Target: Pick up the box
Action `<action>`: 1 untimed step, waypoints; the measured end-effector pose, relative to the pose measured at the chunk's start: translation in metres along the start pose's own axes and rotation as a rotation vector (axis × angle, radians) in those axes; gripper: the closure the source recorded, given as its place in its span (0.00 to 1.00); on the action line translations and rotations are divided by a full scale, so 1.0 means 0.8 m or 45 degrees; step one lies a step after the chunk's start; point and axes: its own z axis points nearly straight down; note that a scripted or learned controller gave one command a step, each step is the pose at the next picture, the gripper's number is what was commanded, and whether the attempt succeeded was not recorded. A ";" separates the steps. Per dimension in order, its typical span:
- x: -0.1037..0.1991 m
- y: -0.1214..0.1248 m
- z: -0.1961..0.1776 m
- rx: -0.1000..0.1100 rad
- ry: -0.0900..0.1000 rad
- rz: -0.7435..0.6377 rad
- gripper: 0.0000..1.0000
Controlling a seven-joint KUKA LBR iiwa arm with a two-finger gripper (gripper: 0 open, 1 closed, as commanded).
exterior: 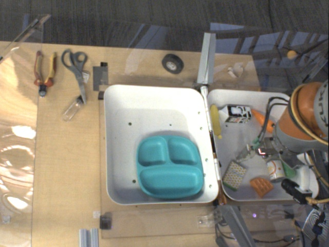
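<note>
My arm (308, 112) comes in from the right side and hangs over the right bin (226, 189), with the orange band above the wrist well visible. My gripper (259, 149) is low inside this bin, near its middle, but it is small and partly covered by my own wrist, so I cannot tell how it stands, and I see nothing that is clearly held by it. The box (238, 113), white with dark print, lies in the far part of the right bin, close to the far wall and apart from my gripper. Just left of it, along the left wall of the bin, lies a long yellow object (216, 121). An orange carrot-like piece (258, 118) lies just to the right of the box. Nearer to the front wall I see a speckled sponge-like pad (235, 174) and an orange waffle-like piece (261, 186), and a small can (276, 171) lies beside them under my wrist. The left bin (118, 138) holds a teal divided tray (169, 166). On the worktop (61, 189) to the left there are scissors (77, 71), pliers with red handles (43, 72) and a roll of black tape (172, 63).
</note>
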 end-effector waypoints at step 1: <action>-0.016 0.080 0.002 0.002 0.003 -0.111 0.00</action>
